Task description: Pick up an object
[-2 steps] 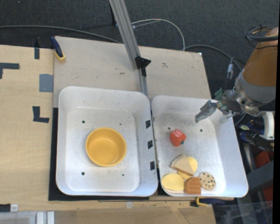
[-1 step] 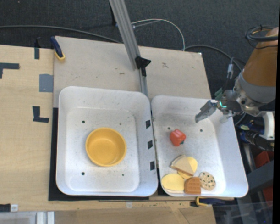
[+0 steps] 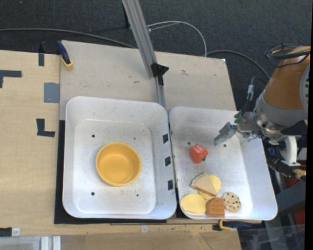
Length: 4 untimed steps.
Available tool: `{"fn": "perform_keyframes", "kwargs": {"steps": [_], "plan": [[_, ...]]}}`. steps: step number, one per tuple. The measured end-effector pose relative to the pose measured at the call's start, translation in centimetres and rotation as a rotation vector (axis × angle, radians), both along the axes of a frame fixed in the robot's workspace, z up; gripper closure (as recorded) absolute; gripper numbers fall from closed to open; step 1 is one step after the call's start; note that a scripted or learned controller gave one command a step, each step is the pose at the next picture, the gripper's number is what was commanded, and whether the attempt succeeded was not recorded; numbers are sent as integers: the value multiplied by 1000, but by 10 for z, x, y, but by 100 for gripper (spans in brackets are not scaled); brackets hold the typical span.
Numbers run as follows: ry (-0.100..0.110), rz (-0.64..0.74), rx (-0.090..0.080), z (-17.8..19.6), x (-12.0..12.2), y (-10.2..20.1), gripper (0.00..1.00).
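Gripper (image 3: 225, 135) over right bin (image 3: 257, 166), jaws apart, nothing held; prob lining up on red piece (image 3: 198, 153) nearby, since it sits isolated.

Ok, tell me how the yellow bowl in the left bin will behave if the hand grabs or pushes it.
The yellow bowl looks like rigid plastic, so probably light and stiff. It sits upright on a wide base, unlikely to tip. Its smooth rim may slip, and a push would likely slide it across the left bin.

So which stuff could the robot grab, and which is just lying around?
For the job:
end effector
red toy
cookie
sandwich wedge
yellow disc
orange-brown piece
yellow bowl

Just lying about:
blue-and-yellow clamp
cables
metal pole
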<state>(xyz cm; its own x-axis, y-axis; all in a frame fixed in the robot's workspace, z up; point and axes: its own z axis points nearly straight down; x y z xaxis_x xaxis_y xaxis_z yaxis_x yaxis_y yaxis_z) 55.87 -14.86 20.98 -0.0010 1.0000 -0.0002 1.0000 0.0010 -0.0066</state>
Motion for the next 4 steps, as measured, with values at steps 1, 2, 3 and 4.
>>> {"fn": "perform_keyframes", "kwargs": {"steps": [1,2,3,4], "plan": [[2,1,2,-58,-1,11,0],[-3,2,1,-102,2,13,0],[-3,2,1,-90,2,13,100],[-9,1,0,-47,6,17,100]]}}
